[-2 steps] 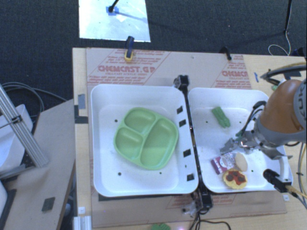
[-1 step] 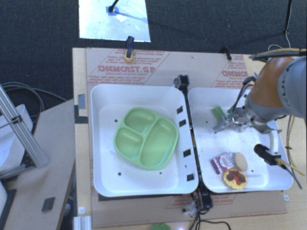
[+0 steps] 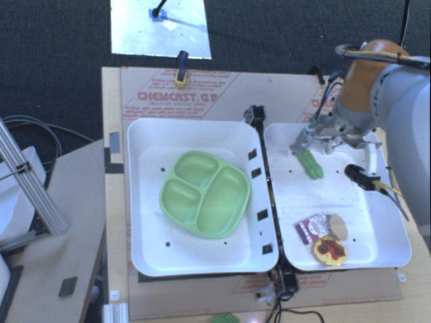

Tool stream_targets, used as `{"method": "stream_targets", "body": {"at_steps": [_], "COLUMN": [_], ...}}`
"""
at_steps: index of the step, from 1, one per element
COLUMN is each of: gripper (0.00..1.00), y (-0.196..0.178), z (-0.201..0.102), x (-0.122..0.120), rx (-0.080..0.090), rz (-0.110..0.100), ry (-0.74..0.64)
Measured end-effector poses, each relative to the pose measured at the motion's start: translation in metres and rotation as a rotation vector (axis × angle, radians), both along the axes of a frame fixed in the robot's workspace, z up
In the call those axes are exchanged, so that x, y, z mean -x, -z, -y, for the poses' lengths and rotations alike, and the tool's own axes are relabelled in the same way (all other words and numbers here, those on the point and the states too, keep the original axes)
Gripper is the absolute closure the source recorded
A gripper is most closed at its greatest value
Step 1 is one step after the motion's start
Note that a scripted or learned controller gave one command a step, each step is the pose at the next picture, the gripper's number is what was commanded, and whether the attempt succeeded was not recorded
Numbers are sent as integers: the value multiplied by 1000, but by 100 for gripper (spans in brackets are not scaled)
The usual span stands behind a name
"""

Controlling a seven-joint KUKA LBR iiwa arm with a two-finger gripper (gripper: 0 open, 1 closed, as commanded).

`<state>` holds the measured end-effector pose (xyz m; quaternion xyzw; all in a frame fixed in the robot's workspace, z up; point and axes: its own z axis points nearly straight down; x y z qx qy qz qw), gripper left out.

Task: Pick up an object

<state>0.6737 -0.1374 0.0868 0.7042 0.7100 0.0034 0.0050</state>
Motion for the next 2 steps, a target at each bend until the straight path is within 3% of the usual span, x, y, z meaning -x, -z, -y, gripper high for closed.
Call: {"method": "stream_targets", "body": {"at_steps": [1, 2], "gripper": [0, 100], "y": [2, -9], "z": [-45, -43], "x": [29, 27], "rx": [-3, -2], "rz": [-12, -7], "ry": [2, 2]}}
